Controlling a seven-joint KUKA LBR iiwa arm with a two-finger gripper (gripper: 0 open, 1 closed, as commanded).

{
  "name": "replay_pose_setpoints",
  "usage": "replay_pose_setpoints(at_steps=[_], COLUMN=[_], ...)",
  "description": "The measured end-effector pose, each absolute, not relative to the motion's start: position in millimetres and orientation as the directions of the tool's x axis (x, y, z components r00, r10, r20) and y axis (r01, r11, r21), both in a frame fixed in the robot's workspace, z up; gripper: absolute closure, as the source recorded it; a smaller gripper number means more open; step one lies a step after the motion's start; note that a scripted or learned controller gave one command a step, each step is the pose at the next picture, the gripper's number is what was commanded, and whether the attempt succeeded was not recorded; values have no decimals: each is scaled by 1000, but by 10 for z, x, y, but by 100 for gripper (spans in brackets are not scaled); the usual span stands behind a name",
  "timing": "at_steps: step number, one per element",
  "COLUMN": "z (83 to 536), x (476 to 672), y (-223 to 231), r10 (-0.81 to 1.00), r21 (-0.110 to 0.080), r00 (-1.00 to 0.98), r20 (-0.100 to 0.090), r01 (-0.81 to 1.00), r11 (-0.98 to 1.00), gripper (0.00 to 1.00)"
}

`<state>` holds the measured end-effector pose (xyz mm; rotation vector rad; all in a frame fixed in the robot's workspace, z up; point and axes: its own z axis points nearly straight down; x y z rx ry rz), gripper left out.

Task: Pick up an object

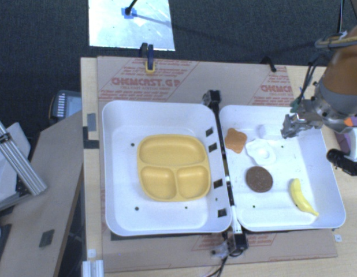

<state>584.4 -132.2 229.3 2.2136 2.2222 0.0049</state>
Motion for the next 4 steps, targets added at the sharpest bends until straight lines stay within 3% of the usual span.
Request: replay_pose_setpoints(at_steps=[4], z=[2258], x=[5468], y=[846], r10=[1000], r21=[0], r00=[-11], r20=[2], r01=[1000], r11=[11], gripper=[100])
